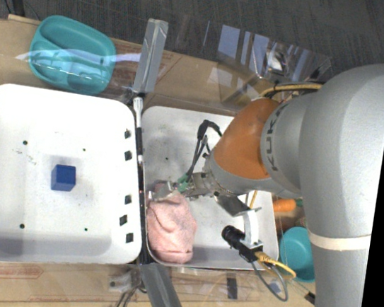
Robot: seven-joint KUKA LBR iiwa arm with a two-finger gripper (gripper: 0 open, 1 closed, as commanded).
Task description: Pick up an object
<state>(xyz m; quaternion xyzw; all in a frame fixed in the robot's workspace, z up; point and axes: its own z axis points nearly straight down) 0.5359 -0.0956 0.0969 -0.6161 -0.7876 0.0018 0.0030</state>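
Camera view: end effector (172, 190) touches pink cloth (170, 230) top; grip state unclear.

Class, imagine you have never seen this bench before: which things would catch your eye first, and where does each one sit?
The big grey arm with its orange band dominates the right side, reaching down into the right bin. Just below its gripper lies a soft pink cloth-like object at that bin's near left corner. In the left bin, a small blue cube sits alone.
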